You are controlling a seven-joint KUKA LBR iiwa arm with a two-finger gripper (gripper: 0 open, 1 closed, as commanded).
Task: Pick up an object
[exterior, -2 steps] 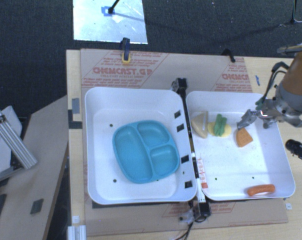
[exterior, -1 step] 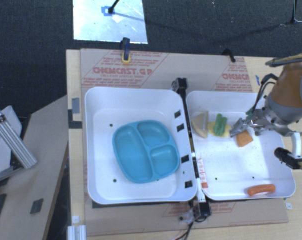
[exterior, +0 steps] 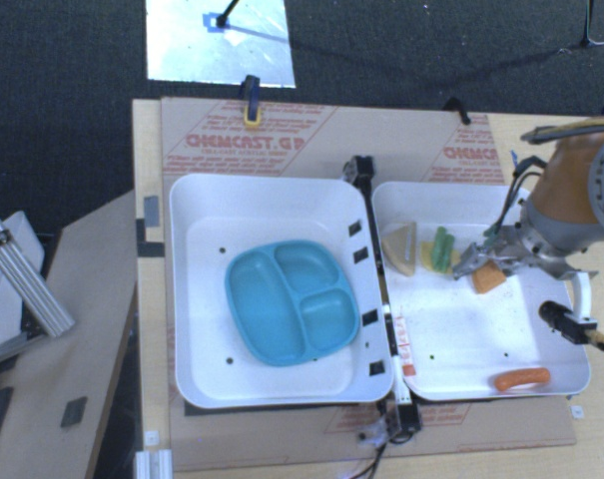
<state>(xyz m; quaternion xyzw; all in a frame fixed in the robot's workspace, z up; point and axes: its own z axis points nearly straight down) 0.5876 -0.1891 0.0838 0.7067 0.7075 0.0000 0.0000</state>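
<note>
My gripper [exterior: 483,261] is low in the right bin [exterior: 451,372], at the end of the grey arm with its orange band [exterior: 571,183] reaching in from the right. A small orange block [exterior: 489,279] lies right at the gripper's tip, partly covered by it, and seems to rest on the bin floor. Just left of the gripper stands a green piece [exterior: 441,249], and beside that a tan wedge [exterior: 401,247]. An orange sausage-shaped piece [exterior: 522,378] lies near the bin's front right corner.
The left bin [exterior: 207,367] holds a blue plate [exterior: 294,300] with three compartments. A black divider strip [exterior: 373,267] runs between the bins. A black part of the arm [exterior: 563,321] overhangs the right bin's right side.
</note>
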